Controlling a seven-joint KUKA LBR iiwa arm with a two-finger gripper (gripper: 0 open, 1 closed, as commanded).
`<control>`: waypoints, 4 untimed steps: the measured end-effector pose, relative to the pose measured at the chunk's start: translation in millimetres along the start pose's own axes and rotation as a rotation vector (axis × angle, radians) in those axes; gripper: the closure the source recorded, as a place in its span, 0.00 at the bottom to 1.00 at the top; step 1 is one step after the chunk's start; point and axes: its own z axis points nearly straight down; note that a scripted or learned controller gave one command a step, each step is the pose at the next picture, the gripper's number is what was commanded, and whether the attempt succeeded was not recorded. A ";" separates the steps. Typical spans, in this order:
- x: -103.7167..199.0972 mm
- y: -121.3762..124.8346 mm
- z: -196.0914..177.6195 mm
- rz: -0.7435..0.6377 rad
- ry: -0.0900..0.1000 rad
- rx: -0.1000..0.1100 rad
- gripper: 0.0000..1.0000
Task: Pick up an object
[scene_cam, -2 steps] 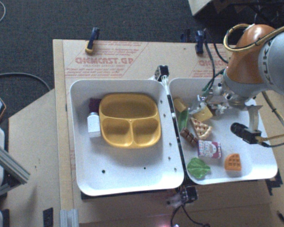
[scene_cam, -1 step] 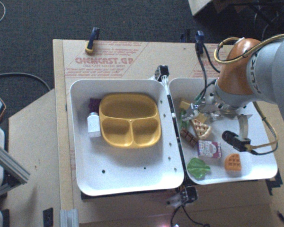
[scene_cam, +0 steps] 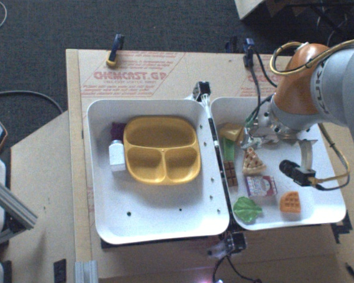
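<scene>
Bench, two bins, dark carpet

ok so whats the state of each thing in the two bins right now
yellow tray: flat, right way up, left bin
white bottle: against the tray's left edge
pizza slice: flat, right bin
waffle: flat, apart from the others
green leaf: flat, near front wall
pink packet: flat, below the pizza slice
chocolate bar: flat, along the right bin's left wall
end effector: low over the right bin, above the pizza slice
</scene>
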 end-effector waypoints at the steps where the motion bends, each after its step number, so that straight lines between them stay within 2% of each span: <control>1: -8.4 -4.5 -57.6 0.000 -0.002 -0.004 1.00; 2: -2.1 -9.1 -106.0 -0.004 -0.001 -0.005 1.00; 3: -2.0 -8.0 -125.7 -0.003 -0.001 -0.003 1.00; 4: 20.4 -60.9 -133.1 -0.002 0.003 0.007 1.00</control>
